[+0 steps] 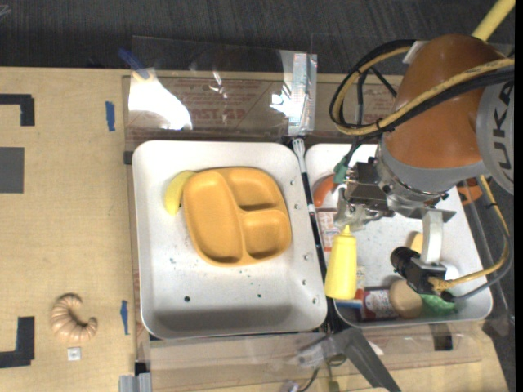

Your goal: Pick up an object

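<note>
Hovering over the right bin, the gripper, jaws' state impossible to tell, should centre squarely on the yellow bottle before closing.

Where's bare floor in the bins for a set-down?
Left bin: bare strip along the near edge, below the orange divided tray. Right bin: crowded, with the arm over it, the yellow bottle on its left side and clutter in the near corner.
</note>
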`<state>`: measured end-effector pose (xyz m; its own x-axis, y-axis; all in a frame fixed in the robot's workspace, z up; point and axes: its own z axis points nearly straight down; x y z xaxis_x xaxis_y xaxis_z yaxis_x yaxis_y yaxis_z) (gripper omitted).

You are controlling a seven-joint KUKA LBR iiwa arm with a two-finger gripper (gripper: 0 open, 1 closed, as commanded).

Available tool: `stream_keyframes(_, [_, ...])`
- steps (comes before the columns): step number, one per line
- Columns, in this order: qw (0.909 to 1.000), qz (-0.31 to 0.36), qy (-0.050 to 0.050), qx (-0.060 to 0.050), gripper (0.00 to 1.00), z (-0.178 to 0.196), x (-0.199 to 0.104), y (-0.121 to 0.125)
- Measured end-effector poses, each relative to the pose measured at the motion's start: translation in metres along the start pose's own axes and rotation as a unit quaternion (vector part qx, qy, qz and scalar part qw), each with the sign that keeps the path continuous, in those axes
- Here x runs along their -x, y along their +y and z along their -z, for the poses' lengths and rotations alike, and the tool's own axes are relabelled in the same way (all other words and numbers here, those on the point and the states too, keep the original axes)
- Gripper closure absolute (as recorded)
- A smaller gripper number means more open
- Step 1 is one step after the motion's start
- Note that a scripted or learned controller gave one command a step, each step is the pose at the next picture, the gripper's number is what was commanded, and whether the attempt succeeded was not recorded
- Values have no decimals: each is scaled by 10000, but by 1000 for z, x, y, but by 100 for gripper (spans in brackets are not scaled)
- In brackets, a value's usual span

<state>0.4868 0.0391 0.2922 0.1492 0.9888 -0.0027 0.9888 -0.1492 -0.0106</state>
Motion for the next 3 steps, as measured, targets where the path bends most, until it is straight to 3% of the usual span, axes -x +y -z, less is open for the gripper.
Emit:
stream_keyframes(1, [9970, -768, -4, -13, 100, -61, 21, 47])
stream_keyframes(2, [9596, -2815, 8, 17, 100, -35, -55, 62])
stream_keyframes(3, [9279, -3729, 1, 5, 100, -20, 43, 56])
